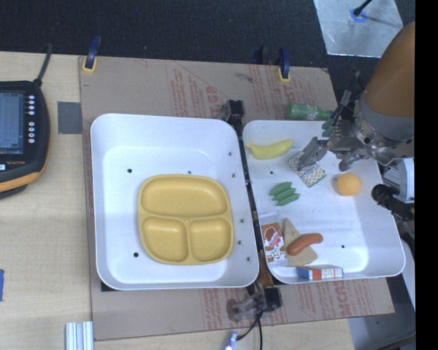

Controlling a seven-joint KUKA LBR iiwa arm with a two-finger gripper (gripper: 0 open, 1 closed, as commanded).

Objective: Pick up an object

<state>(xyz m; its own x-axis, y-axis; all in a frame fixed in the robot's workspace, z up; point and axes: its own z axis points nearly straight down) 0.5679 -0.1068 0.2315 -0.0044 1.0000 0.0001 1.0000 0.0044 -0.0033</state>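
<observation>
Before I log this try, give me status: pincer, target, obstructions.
Pincer low in right bin, over small patterned packet. Grasp unconfirmed. Banana and green pods close alongside, orange ball apart.

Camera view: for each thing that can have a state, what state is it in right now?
yellow divided tray: flat in the left bin, compartments bare.
banana: lying loose in the right bin.
patterned packet: on the bin floor, just below the hand.
hand: low over the right bin; grip cannot be read.
orange: resting free.
green pea pod: lying free.
sausage: lying on a tan wedge.
handheld screen: lit.
</observation>
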